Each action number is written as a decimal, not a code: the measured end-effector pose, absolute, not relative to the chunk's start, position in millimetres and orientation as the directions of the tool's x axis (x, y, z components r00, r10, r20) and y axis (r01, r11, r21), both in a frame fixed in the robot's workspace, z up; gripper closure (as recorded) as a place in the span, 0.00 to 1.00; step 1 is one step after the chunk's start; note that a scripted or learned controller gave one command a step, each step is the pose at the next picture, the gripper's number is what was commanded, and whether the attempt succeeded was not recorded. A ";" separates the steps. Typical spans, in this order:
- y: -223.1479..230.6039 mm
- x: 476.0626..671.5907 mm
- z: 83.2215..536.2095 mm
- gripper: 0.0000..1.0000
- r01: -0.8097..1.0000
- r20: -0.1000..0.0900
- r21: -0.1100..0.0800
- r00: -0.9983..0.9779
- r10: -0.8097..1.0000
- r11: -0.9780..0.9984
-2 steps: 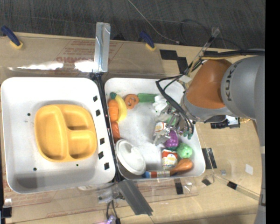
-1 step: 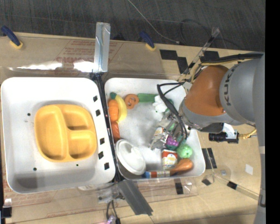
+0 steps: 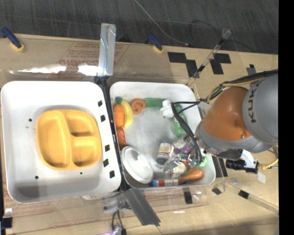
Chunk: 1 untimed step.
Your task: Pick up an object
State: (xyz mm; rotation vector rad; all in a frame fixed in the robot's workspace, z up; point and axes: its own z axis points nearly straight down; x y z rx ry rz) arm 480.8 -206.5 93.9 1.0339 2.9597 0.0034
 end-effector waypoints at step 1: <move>-209.4 507.3 93.9 0.00 0.446 -0.005 0.000 -0.895 0.446 0.895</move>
